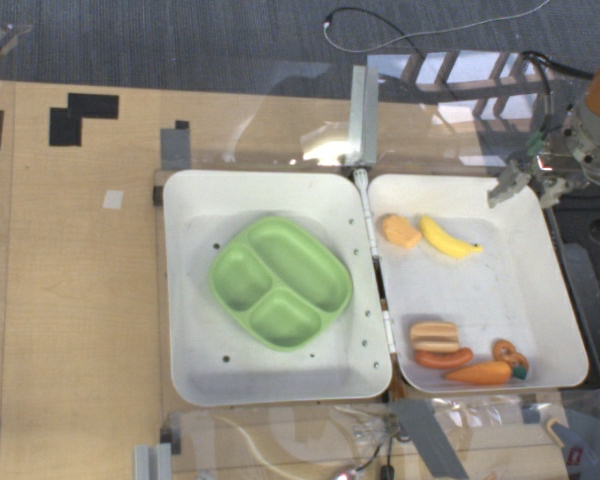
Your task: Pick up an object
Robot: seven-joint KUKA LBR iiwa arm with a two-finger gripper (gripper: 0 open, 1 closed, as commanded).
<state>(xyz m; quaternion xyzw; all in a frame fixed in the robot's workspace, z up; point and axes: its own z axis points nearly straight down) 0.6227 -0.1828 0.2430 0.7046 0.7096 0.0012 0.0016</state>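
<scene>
Banana (450,239) lies in the right bin (540,298); gripper (525,180) hovers at the far corner, fingers spread, nothing between.

You are looking at two white bins (180,368) sitting on a pale wood-grain desk (70,298) showing black square patches. A lime green divided plate (280,280) is lying in the left bin. The right bin is showing a yellow banana (448,239), an orange-tan piece (401,231), a red sausage (443,358), and an orange carrot (479,373).
</scene>
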